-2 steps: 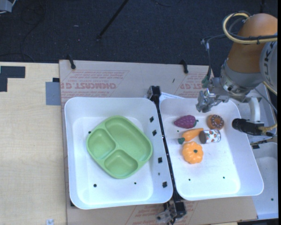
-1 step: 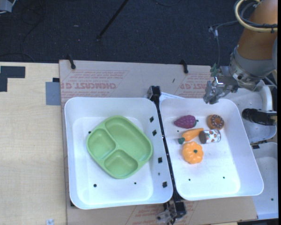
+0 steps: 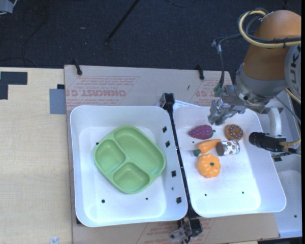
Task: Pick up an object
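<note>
Green three-compartment tray [image 3: 129, 159] in left white bin [image 3: 84, 197]; cardboard sheet [image 3: 122, 88] beneath bins.

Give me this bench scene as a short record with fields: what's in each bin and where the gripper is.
left bin: green divided plate
right bin: purple grapes, carrot, orange pumpkin, donut, small printed can on its side
gripper: above the right bin's far edge, just beyond the grapes
held: nothing seen between the fingers

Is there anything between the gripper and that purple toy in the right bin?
Nothing visible. The gripper hovers just up-right of the purple toy, with bare bin floor between them. The carrot lies on the toy's far side.
</note>
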You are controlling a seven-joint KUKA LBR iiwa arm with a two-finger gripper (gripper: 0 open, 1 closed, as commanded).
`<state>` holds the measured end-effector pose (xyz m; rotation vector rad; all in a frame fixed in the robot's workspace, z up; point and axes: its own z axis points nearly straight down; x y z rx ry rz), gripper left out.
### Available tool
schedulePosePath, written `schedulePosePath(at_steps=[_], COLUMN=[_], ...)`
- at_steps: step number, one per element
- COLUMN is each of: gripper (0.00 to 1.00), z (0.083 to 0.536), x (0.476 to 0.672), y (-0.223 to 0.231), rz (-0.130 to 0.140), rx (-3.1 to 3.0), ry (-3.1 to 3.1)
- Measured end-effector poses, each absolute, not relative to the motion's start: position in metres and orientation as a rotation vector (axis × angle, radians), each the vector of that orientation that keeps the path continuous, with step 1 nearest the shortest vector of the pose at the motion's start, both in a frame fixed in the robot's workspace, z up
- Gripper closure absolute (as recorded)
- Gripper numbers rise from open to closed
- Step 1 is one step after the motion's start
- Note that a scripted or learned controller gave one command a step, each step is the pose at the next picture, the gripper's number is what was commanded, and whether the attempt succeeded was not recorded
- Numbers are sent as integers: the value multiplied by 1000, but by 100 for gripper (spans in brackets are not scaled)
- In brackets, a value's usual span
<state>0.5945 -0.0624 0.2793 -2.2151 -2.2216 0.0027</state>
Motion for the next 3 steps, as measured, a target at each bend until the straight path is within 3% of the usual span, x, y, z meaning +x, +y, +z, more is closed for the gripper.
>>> schedulePosePath(at_steps=[1, 2, 3], gripper=[100, 100, 100], z=[278, 273, 254], x=[579, 551, 540], y=[-14, 29, 76], rz=[3, 4, 7], rx=[-2213, -2214, -2215], ry=[-2223, -2222, -2221])
